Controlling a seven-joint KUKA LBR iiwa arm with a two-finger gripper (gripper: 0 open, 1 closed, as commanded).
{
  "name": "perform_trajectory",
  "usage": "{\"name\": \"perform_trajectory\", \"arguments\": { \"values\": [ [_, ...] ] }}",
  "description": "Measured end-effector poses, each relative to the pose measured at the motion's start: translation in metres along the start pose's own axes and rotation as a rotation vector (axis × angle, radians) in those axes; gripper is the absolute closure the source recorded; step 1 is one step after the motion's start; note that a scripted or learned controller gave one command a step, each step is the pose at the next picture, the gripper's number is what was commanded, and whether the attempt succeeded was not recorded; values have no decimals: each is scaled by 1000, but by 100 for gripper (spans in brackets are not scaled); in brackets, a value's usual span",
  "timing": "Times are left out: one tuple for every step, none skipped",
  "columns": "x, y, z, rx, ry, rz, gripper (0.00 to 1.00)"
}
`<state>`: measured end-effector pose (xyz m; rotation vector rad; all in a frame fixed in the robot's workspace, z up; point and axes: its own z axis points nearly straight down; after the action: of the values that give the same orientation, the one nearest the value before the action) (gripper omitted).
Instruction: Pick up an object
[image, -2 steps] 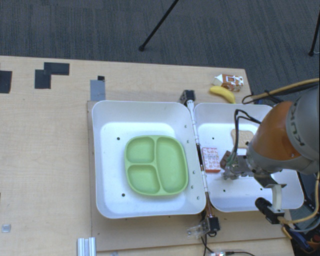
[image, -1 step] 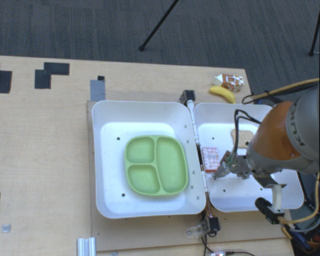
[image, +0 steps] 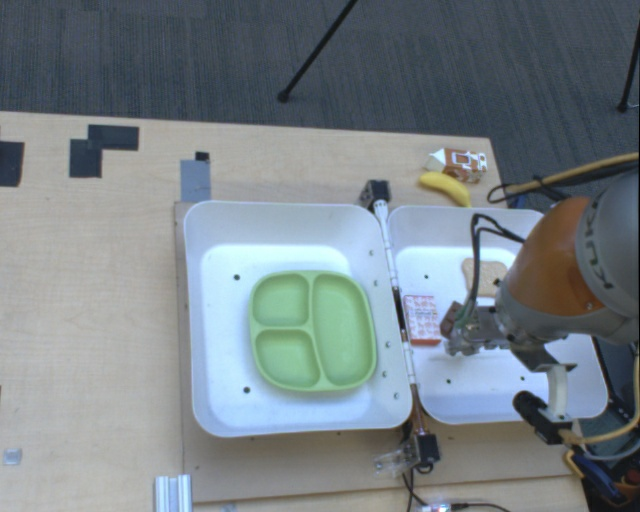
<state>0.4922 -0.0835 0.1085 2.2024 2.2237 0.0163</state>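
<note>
The arm (image: 570, 270) reaches into the right bin (image: 500, 390) from the right, and its gripper (image: 462, 330) hangs low over the bin floor, just beside a small red-and-white packet (image: 420, 318) that lies flat near the bin's left wall. Whether the fingers are wide or narrow I cannot tell, since they are small and dark against the wrist; nothing shows between them. A tan piece (image: 483, 272) lies farther back in the same bin, partly hidden by the arm. The left bin (image: 215, 330) bears a green divided plate (image: 312, 332); a banana (image: 444, 187) and a small carton (image: 460, 160) lie on the desk (image: 90, 320) beyond the bins. The packet looks the likeliest target, and its risks are plain: it is thin and flat, so the fingers may close above it or slide it toward the wall without gripping. Coming down off-centre, as the gripper seems to sit to the packet's right, could catch an edge at best.
</note>
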Motion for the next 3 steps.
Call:
{"name": "perform_trajectory", "arguments": {
  "values": [
    [0, 0, 0, 0, 0, 1, 0],
    [1, 2, -10, -3, 1, -4, 100],
    [1, 2, -10, -3, 1, -4, 0]
  ]
}}
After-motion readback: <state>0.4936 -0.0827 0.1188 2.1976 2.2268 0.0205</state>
